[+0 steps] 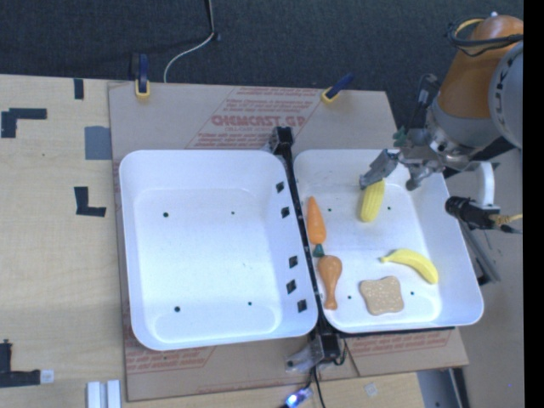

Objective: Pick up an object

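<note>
While the gripper (393,170) hangs over the back part of the right bin (450,313), a yellow corn cob (371,201) lies right under it, its top end touching or almost touching one grey finger; whether the cob sits between the fingers cannot be told. The jaws look spread, with one finger slanting down left toward the cob and the other off to the right.

Five toy foods lie in that bin, one of each: the corn cob near the back middle, an orange carrot (315,220) along the left wall, a drumstick (329,279) just in front of the carrot and also close to that wall, a banana (411,264) toward the right front, and a slice of bread (381,296) at the front, just beside the banana and near the drumstick.

Bare white floor surrounds the cob on all sides, well apart from the carrot and banana. The carrot and drumstick crowd the divider between the bins.

One left bin (136,253) adjoins the right one, both resting on a cardboard sheet (246,117) held by two clamps (140,73) at its back edge.
</note>
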`<state>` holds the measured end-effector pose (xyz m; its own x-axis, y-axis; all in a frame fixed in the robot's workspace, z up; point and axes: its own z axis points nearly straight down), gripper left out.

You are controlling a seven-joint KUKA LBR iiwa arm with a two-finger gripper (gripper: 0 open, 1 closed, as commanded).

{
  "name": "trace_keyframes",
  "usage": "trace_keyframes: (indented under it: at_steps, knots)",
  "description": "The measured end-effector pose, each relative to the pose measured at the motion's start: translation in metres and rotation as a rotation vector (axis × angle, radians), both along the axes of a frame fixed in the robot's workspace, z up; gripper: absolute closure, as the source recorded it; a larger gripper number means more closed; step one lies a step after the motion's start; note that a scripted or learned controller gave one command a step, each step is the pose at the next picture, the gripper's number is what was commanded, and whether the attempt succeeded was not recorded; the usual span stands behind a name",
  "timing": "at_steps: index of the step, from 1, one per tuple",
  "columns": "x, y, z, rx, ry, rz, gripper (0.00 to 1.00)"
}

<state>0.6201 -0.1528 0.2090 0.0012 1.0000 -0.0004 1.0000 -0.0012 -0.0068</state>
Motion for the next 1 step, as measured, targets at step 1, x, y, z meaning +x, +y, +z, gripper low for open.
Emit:
trace_keyframes:
  at_steps: [1]
  knots:
    - [0.0484,0.0276,-0.0929,0.0,-0.003,0.006,0.0]
